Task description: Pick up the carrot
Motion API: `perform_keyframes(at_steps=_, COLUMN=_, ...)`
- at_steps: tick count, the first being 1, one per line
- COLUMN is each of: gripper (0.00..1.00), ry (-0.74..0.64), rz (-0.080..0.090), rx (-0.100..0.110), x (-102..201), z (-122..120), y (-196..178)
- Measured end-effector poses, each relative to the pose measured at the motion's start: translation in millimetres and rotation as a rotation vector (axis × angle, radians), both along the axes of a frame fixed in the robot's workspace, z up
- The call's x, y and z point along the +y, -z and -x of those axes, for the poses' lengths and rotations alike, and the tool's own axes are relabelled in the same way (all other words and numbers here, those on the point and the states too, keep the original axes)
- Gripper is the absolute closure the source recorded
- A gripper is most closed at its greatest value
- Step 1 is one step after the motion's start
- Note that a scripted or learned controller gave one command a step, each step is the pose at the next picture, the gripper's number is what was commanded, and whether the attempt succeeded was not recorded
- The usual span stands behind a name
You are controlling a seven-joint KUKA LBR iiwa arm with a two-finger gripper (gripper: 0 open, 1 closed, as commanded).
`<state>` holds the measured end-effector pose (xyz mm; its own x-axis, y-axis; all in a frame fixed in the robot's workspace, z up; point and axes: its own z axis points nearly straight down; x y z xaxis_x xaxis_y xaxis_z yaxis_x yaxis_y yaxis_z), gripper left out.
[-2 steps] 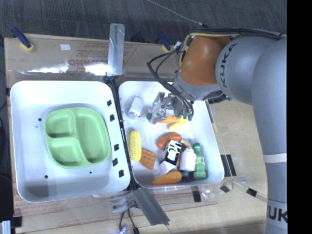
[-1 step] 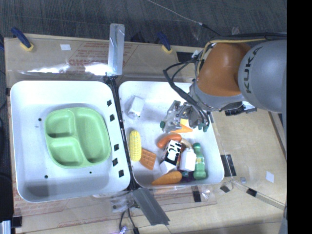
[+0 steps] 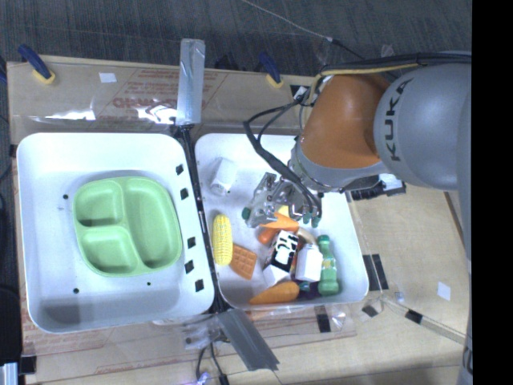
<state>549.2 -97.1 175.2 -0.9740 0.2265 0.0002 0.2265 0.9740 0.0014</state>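
Observation:
The carrot (image 3: 274, 293) is orange and tapered, and lies along the front wall of the right bin (image 3: 353, 239). My gripper (image 3: 280, 208) hangs low over the middle of that bin, well behind the carrot and apart from it. Its metal fingers (image 3: 256, 208) stand spread and open. Just below them sits a different small orange piece (image 3: 276, 229), with nothing visibly gripped. The grey and orange wrist hides the bin's back right part.
Around the carrot lie a corn cob (image 3: 221, 239), a tan waffle piece (image 3: 244, 261), a black-and-white packet (image 3: 282, 252), a white bottle (image 3: 307, 261) and a green bottle (image 3: 325, 269). A white cup (image 3: 223, 175) lies at the back. The left bin holds a green divided plate (image 3: 128, 224).

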Motion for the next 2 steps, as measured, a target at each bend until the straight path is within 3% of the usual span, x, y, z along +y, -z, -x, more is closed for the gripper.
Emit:
perform_keyframes(at_steps=1, gripper=1.00, ry=-0.006, rz=0.002, rx=-0.001, x=-0.1, z=-1.2, y=-10.2)
perform_keyframes(at_steps=2, gripper=1.00, ry=0.256, rz=0.001, rx=0.004, x=44.7, z=9.3, y=-16.2)
